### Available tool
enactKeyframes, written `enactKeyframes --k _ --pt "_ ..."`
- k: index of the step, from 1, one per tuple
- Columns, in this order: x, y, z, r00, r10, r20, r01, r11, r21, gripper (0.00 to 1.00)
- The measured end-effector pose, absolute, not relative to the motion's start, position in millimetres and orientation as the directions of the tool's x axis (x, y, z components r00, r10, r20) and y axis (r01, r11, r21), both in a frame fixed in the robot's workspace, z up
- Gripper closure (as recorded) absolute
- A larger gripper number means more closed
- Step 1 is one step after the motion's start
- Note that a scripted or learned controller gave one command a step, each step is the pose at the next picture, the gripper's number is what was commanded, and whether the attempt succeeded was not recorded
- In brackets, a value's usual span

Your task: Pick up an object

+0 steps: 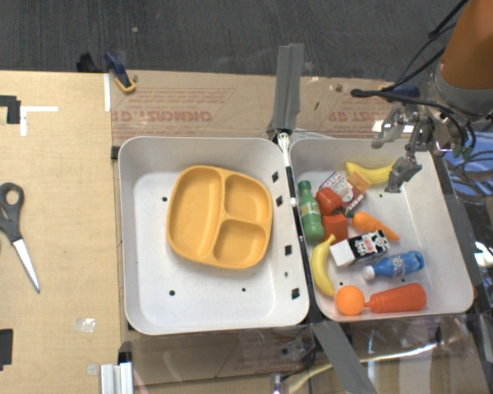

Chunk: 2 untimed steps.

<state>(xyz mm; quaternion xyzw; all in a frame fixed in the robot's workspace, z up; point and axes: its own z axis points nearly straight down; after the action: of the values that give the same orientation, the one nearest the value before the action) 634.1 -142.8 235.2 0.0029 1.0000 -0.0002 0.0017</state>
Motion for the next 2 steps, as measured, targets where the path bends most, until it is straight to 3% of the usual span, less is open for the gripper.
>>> enactKeyframes --k 1,2 --pt "643.3 -136.8 93.7 -0.999 0.048 -0.006 0.048 0.999 -0.001 0.00" --pt "645.2 -136.3 104.8 -0.999 0.046 -0.012 0.046 0.999 -0.002 1.00"
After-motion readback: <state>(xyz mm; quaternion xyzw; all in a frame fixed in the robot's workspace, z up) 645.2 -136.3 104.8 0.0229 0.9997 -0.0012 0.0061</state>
